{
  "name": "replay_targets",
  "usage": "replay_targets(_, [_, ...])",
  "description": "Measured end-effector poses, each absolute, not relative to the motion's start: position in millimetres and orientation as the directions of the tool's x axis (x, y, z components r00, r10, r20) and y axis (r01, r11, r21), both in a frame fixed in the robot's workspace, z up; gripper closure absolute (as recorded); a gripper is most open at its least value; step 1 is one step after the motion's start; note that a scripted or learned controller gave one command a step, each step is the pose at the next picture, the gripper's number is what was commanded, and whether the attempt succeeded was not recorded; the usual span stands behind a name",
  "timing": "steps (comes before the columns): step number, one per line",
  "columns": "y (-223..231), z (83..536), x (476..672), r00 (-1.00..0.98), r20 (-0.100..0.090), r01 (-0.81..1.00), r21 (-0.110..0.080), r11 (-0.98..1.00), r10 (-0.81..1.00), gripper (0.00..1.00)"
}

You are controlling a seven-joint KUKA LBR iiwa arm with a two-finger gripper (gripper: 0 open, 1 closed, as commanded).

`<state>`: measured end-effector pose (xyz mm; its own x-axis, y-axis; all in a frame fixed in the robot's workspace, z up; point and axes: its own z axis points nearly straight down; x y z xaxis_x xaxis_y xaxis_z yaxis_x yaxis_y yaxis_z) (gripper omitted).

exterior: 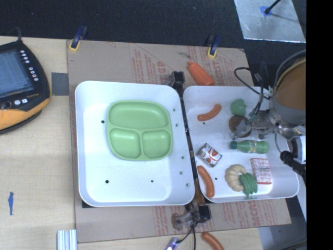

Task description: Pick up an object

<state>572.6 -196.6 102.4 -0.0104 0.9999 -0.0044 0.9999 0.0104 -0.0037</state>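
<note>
i judged the green bottle (250, 146) beneath the tool (253, 128) light, rigid, slippery, best taken mid-body; tool state indeterminable.

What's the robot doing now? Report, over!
Gripper low in right bin, beside brown item and green bottle. Nothing seen held. Hot dog and red packet lie apart.

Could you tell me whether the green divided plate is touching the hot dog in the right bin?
Apart. The camera view shows the green divided plate in the left bin, the hot dog across the bins' rims.
</note>
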Motion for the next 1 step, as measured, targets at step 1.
replay_targets(1, [-161.5,92.7,620.5,-0.008,-0.004,1.0,0.002,0.008,1.0,0.0])
